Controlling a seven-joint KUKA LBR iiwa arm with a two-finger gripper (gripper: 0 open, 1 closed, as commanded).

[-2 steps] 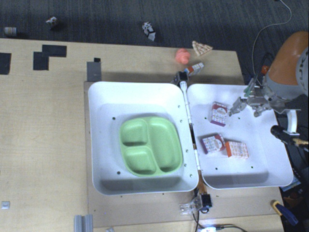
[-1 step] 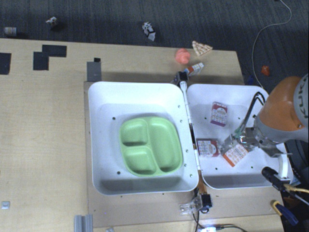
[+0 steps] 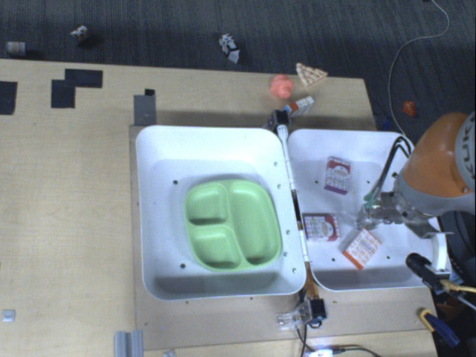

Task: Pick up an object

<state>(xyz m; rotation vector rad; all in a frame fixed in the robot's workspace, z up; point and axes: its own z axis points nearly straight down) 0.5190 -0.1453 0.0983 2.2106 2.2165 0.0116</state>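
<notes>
Three small packets lie in the right bin (image 3: 387, 151). A red and white packet (image 3: 337, 175) sits toward the back, and a second red and white packet (image 3: 320, 227) lies near the bin's left wall. An orange and white packet (image 3: 362, 248) lies tilted toward the front. My gripper (image 3: 371, 220) reaches in from the right and hangs just above the upper edge of the orange packet, partly covering it. I see nothing lifted off the bin floor.
The left bin (image 3: 160, 155) holds a green divided plate (image 3: 232, 224). Behind the bins on the bench lie a pink ball (image 3: 281, 86), a triangular item (image 3: 311, 74) and a small tube (image 3: 300, 106). A cable (image 3: 389, 166) loops over the right bin's back right.
</notes>
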